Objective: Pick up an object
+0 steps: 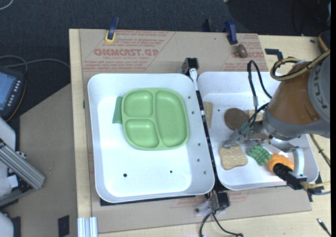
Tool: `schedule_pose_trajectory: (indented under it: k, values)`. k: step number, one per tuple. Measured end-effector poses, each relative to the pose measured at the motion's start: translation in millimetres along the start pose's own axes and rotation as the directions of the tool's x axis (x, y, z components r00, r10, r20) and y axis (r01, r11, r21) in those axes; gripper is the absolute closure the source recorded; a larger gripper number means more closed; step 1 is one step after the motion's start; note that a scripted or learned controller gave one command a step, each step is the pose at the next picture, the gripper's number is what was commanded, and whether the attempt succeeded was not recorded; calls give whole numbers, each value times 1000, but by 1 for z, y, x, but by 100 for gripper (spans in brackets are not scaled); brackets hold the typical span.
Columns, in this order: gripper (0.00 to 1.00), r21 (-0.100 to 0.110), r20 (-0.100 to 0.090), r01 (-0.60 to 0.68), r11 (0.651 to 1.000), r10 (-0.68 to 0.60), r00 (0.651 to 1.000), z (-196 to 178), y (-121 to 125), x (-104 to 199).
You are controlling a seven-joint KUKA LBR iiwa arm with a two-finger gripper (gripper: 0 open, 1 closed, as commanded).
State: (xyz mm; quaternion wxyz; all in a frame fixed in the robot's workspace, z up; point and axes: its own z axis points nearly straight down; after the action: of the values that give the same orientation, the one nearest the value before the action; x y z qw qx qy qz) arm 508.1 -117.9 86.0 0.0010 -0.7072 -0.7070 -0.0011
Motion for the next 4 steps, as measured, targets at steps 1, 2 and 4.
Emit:
schedule_pose_trajectory:
  k: [1, 2, 4]
  values:
    - [100, -7, 1, 0, 1000, 0, 1000, -13, 2, 0]
    - [100, -7, 6, 1, 1000, -1, 1000, -75, 3, -5]
    - [100, -4, 5, 1, 1000, -1, 1000, -140, -1, 1]
